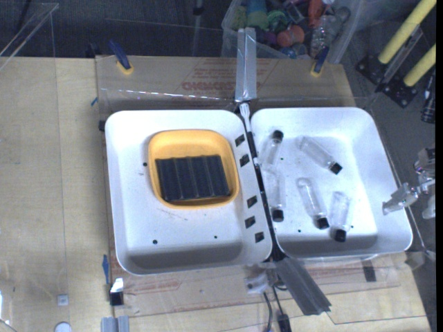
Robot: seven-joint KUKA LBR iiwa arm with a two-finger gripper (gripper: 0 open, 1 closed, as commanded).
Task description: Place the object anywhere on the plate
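Note:
A yellow plate (pixel 160 146) lies in the left bin (pixel 124 241). A dark ribbed rectangular block (pixel 192 177) rests flat across the plate's middle. The right bin (pixel 360 126) holds several clear vials with black caps, among them one (pixel 320 154) at the back, one (pixel 310 200) in the middle and one (pixel 338 214) near the front right. My gripper (pixel 408 196) hangs at the right bin's right rim, mostly cut off by the frame edge, with nothing visible in it.
A metal divider (pixel 252 178) with black clips runs between the two bins. Another vial (pixel 275 146) lies close to that divider. A clear box of colourful toys (pixel 291 12) stands behind the bins.

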